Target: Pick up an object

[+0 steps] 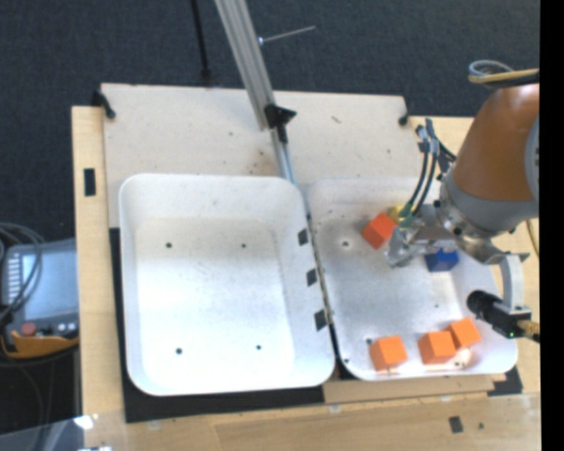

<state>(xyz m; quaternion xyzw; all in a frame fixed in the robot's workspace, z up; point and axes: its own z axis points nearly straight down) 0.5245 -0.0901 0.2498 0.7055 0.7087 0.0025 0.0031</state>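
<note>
I have the arm [493, 158] reaching in from the right, its orange band uppermost, wrist down over the right bin [357, 280]. The gripper [401, 247] sits low in that bin's upper middle. An orange block [379, 230] lies right at the gripper's left side, touching or nearly so; I can't see it between the fingers, so I don't count it as held. Whether the fingers are apart or together I cannot tell: they blur into the wrist hardware and cables.

A blue block [441, 259] lies just right of the gripper, partly under the wrist.

Three more orange blocks lie along the right bin's near edge: one [388, 352] toward the left, one [437, 347] in the middle, and one [464, 333] just beside that, toward the right. The middle and right ones look close enough to touch. Something small and pale [462, 356] sits by them at the rim; I can't make out what.

The left bin [216, 280] is beside the right one, rims meeting along the centre. A metal rail [247, 54] slants down from the top of view toward the gap between the bins. A pendant [33, 294] with cables lies off the bench at far left.
</note>
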